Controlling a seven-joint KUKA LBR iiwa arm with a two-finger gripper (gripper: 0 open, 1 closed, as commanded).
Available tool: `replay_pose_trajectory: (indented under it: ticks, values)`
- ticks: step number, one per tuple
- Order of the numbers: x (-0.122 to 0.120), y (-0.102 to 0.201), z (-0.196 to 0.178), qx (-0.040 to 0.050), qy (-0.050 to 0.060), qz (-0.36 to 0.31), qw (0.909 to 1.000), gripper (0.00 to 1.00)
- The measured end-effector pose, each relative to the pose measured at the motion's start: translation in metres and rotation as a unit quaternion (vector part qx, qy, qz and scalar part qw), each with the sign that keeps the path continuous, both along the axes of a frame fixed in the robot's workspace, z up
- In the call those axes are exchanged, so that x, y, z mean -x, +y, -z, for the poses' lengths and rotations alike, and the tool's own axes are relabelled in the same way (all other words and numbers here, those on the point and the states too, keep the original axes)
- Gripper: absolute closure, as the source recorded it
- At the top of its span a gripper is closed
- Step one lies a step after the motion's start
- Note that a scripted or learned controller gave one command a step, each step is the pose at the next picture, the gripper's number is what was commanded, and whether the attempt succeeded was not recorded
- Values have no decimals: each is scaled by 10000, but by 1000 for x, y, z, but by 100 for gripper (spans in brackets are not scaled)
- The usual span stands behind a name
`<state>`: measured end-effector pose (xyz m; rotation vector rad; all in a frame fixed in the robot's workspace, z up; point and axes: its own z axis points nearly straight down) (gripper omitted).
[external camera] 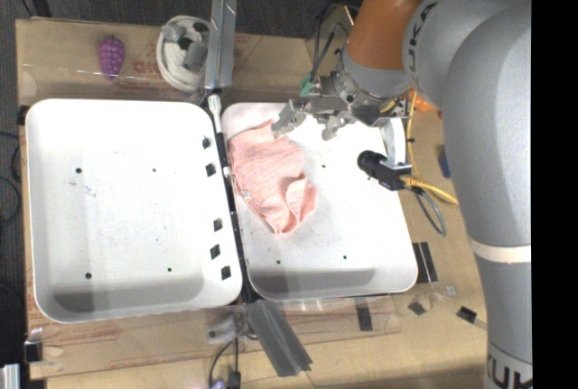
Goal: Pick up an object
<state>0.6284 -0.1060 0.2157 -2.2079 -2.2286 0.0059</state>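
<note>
Just below-left of the tool [307, 118], pink cloth [271, 175] lies crumpled in rt bin [379, 243]; tool fingers apart, gripping nothing, hovering at cloth's top edge.

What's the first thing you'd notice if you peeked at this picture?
The big grey robot arm with its orange band fills the right side, reaching in over the right bin. A crumpled pink cloth lies in that bin near the divider, with the gripper at the cloth's top edge. A small purple thing sits on the bench beyond the left bin.
</note>
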Motion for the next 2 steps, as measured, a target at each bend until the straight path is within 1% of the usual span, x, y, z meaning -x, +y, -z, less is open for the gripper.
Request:
replay_pose_trajectory:
  ticks: [1, 2]
  values:
    - [-12, -29, 123, -1, -28, -1103, 9939, 0]
    - [-12, -29, 113, 0, -21, -1115, 9938, 100]
